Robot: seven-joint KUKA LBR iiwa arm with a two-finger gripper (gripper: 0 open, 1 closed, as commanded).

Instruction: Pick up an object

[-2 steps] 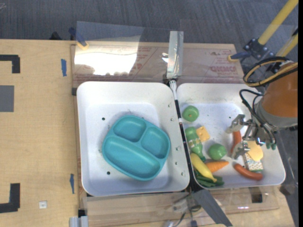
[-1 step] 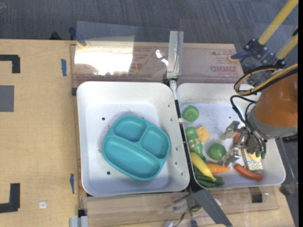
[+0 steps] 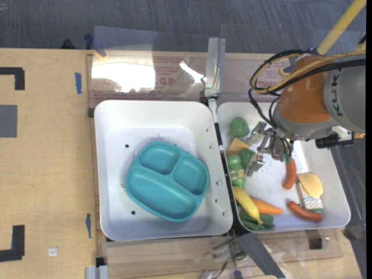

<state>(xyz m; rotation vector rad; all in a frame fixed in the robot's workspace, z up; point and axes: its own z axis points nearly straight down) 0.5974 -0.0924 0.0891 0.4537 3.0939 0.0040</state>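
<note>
Ok so your gripper (image 3: pixel 256 156) is down inside the right bin (image 3: pixel 337 214), up toward its left edge, w/ the arm (image 3: pixel 314 97) hanging over the bin's back right corner. Can't tell if it's open or closed from this angle, the metal bits blur together, and I don't see anything clearly caught in it, so don't count it as a pick yet imo.

The thing that matters: the closest stuff sits right at the tips. Green veg pieces (image 3: pixel 235 163) are just left of it, pressed against the bin's left wall, and a round green one (image 3: pixel 238 125) is further back, near the back left corner. If you're going for the green pieces, they lie left and a touch toward the front, tight to the wall, so not much room on that side.

Other options: the small orange pepper (image 3: pixel 289 174) is just to the right, long axis running roughly back to front. Banana (image 3: pixel 244 199) and carrot (image 3: pixel 268 207) are nearer the front edge, both slanted.

Left bin (image 3: pixel 116 121) just has the teal divided plate (image 3: pixel 167 181), well apart from the gripper.
</note>
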